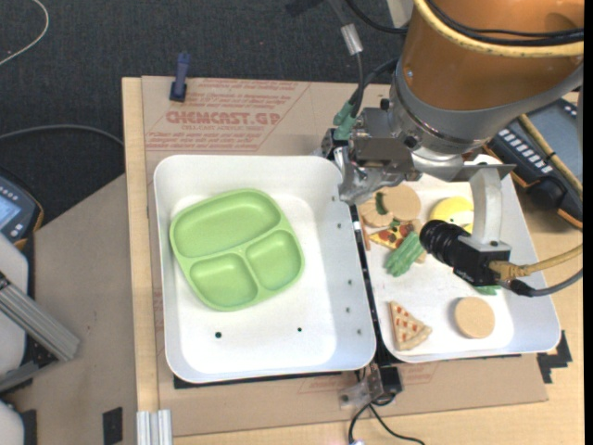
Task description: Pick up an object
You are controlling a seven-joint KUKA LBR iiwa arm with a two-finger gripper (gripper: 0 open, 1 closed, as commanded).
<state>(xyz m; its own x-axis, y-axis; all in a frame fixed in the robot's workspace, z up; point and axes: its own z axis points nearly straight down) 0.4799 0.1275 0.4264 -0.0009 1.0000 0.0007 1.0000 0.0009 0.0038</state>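
Note:
The right bin (533,315) holds several toy foods. A pizza slice (406,324) and a tan round disc (474,317) lie near its front. A tan bun (400,202), a red-topped piece (384,237), a green piece (403,256) and a yellow piece (451,210) crowd its far left part. My gripper (355,185) hangs low at the far left corner of this bin, over the wall between the two bins and just left of the bun. The wrist above hides much of it, and no object is seen in it.
A green divided plate (236,247) lies in the left bin (278,336). A black cylinder (459,251) with a cable and a white bracket (486,207) hang from the arm over the right bin's middle. A blue clip (179,77) sits on the cardboard behind.

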